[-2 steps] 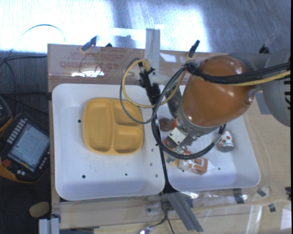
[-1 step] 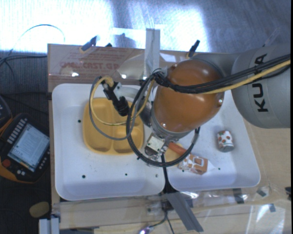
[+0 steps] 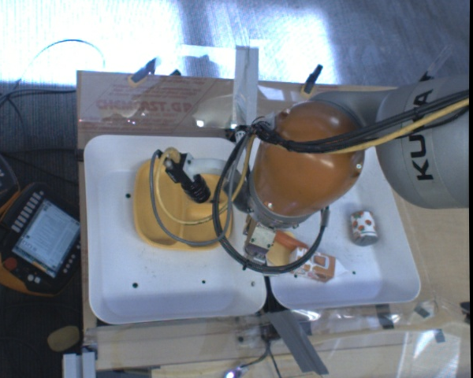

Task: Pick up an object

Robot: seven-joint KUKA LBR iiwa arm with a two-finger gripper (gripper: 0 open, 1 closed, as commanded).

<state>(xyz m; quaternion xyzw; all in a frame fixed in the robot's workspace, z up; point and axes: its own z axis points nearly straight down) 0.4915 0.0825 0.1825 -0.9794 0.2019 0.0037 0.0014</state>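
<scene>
The pincer [image 3: 262,242] hangs low at the seam between two white bins [image 3: 110,290]; whether it is spread or pressed together, I cannot tell. One yellow dish [image 3: 154,219] lies left of it, one orange-and-white packet [image 3: 315,266] just right, and one small spotted cup [image 3: 363,227] farther right.

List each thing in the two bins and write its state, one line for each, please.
Yellow dish: lying flat in the left bin, with cables over it.
Small white pot: tipped on its side in the right bin, apart from the rest.
Orange-and-white pack: lying flat in the right bin, partly under the arm.
Arm: bent low over the seam between the bins.
</scene>
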